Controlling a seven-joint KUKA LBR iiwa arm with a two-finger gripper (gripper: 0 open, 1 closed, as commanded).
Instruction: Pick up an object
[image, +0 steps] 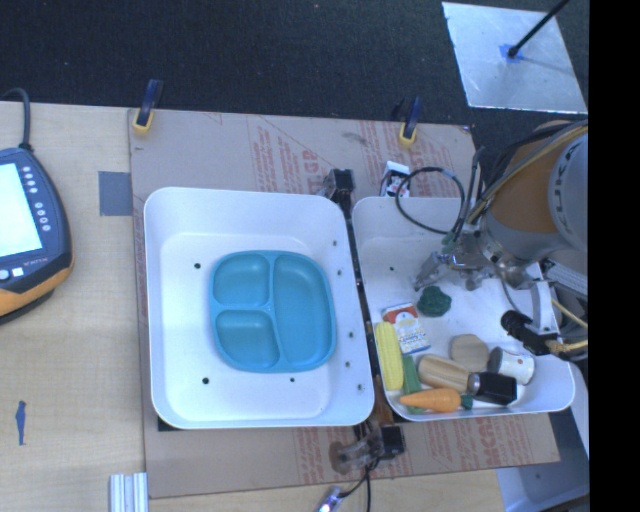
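Desk (80, 330) of pale wood carried two shallow white bins under the arm.
The left white bin (170, 300) held a blue three-compartment plate (272, 310); the right white bin (400, 230) held the clutter. The grey arm's gripper (445, 268) hung just above a small dark green object (434, 300); whether its fingers were apart or together could not be told. Near the front lay a yellow corn cob (388, 354), an orange carrot (432, 401) and a tan wooden cylinder (444, 372).
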